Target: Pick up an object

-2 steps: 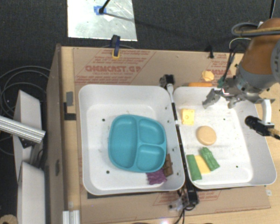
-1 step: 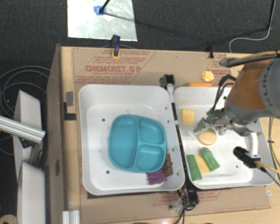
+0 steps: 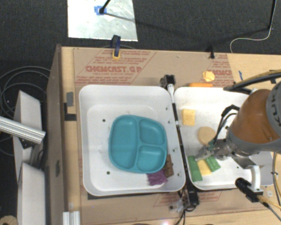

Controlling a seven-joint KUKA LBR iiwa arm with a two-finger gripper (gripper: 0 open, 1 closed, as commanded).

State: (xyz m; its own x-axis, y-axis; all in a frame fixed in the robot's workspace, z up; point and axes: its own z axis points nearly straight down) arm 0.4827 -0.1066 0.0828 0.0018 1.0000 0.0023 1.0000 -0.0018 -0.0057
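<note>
Arm reaches over the right bin (image 3: 234,93); gripper (image 3: 210,150) is low above a cluster near the bin's front-left corner: a green piece (image 3: 195,168), a yellow block (image 3: 203,167), another green piece (image 3: 213,163). Finger state: cannot tell, the wrist hides them. A tan round (image 3: 206,135) and a pale yellow square (image 3: 189,117) lie apart. Left bin (image 3: 131,93) holds a teal divided plate (image 3: 136,143) and a purple item (image 3: 155,178). Advice: pick one piece, probably the yellow block, centre over it, descend straight and avoid straddling its neighbours.

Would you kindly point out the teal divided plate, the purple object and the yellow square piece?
teal divided plate (image 3: 126,142): camera view, its large left compartment.
purple object (image 3: 155,178): camera view, its middle.
yellow square piece (image 3: 189,117): camera view, its centre.
</note>
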